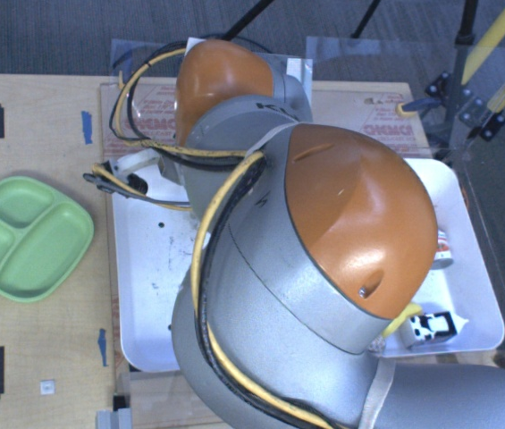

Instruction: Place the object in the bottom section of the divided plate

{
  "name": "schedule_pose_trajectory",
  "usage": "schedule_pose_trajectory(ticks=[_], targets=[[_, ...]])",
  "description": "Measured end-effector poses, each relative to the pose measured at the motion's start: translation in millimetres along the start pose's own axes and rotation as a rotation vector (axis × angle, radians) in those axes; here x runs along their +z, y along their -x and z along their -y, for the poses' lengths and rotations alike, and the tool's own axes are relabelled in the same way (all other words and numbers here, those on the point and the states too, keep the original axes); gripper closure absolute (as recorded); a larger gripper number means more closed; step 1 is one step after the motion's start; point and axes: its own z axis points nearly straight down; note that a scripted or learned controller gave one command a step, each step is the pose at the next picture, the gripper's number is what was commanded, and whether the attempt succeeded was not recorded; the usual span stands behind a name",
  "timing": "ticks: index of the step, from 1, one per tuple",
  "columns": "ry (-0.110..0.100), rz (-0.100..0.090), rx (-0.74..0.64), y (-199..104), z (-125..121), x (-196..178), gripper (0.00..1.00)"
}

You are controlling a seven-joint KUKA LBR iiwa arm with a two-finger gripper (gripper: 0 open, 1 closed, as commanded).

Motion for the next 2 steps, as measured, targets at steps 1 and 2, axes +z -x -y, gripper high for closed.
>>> schedule_pose_trajectory(ticks=[1,2], targets=[[0.000,0.001,-0.001,-8.0,-1.6,0.3,1.00],[0.003,0.003,0.000,-2.7,-23.1,-21.0,1.00]])
